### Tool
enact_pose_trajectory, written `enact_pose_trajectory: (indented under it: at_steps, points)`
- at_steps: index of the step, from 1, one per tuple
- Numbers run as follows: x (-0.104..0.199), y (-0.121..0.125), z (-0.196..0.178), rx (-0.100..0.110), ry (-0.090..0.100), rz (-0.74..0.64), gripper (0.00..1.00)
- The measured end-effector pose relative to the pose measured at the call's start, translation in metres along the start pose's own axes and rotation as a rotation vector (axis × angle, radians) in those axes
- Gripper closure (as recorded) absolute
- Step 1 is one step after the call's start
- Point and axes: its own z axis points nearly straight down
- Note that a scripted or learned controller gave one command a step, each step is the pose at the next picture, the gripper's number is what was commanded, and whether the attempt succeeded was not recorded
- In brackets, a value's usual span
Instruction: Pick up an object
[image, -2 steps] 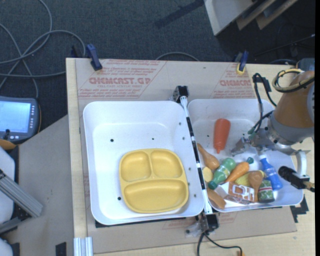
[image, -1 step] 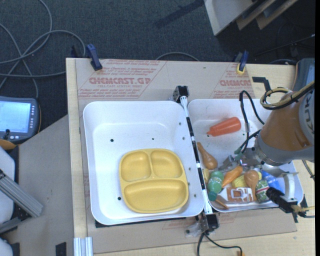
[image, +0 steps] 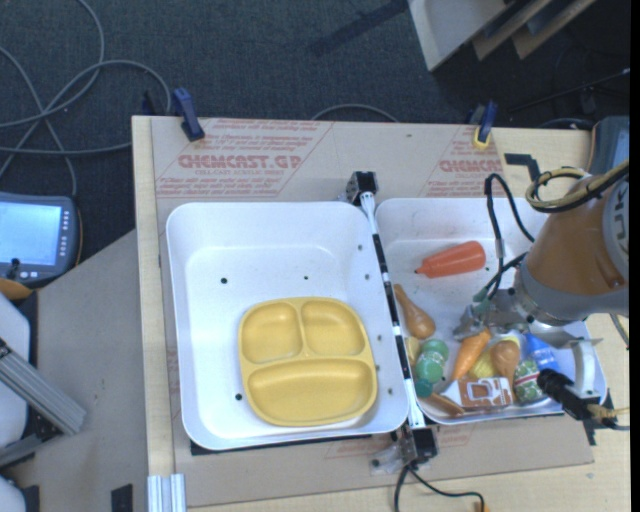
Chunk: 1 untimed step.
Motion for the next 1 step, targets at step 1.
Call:
enact_pose_trajectory:
  at_steps: [1]
  points:
    - [0.0609,0.0507,-0.0962,-0.011,0.000,-0.011,1.00]
